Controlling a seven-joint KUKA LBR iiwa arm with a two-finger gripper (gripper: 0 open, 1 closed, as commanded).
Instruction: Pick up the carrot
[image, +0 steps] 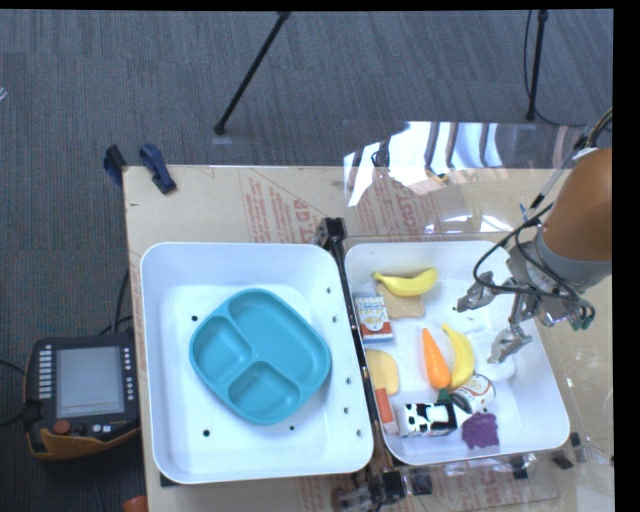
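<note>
A: In the right bin, where is the carrot?

B: It lies near the middle, its tip pointing away from the camera. A banana lies just beside it on the right, and a 2nd banana lies farther back.

A: And the gripper?

B: It hangs over the right part of the same bin, apart from the carrot. Its 2 fingers are spread and nothing is between them.

A: What is in the left bin?

B: A blue plate with 3 compartments.
</note>
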